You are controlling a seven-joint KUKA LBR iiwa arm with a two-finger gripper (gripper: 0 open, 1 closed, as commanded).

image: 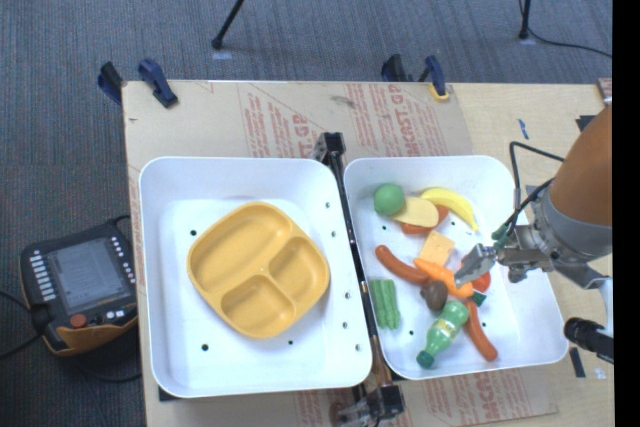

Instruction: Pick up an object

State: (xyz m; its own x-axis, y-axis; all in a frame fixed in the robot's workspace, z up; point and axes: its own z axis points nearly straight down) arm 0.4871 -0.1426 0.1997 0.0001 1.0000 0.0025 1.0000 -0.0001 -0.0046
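Low over the right shallow white bin [520,340], the two-finger gripper [474,267] is seen slightly parted above a small orange plastic carrot [441,274], with nothing held.

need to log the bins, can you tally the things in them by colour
Yellow: 3 - divided plate, banana, cheese wedge
Green: 3 - round fruit, bean pods, bottle
Orange or red: 3 - sausage, carrot, long piece
Peach: 1 - slice
Brown: 1 - small lump
Total: 11; some may be hidden under the gripper.
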